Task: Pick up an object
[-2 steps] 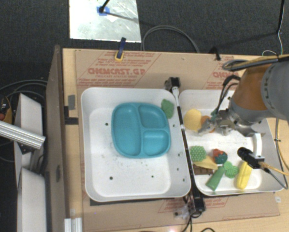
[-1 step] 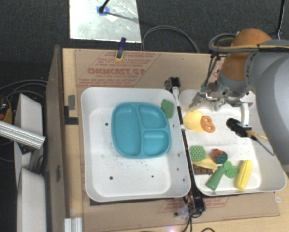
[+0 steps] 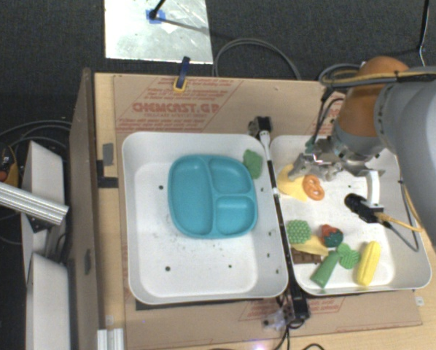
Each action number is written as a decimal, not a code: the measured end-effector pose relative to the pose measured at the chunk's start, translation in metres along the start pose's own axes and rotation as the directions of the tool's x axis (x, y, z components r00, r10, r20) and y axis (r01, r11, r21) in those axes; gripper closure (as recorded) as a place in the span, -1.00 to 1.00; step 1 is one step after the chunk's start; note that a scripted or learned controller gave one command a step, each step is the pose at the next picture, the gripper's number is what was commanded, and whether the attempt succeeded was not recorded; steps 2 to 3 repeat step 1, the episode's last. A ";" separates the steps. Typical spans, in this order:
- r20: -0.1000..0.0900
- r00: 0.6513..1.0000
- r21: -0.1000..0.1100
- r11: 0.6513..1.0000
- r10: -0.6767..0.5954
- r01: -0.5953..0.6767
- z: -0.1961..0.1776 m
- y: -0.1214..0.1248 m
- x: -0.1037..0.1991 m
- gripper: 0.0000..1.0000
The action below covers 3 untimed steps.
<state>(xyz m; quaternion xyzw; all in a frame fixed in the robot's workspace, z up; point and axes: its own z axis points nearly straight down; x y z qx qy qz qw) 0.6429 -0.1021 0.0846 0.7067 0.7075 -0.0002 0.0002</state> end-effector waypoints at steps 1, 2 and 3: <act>0.000 1.000 0.000 1.000 0.000 0.000 0.000 -0.024 0.013 -1.00; 0.000 1.000 0.000 1.000 0.000 0.000 0.000 -0.024 0.013 -1.00; 0.000 1.000 0.000 1.000 0.000 0.000 0.000 -0.024 0.013 -1.00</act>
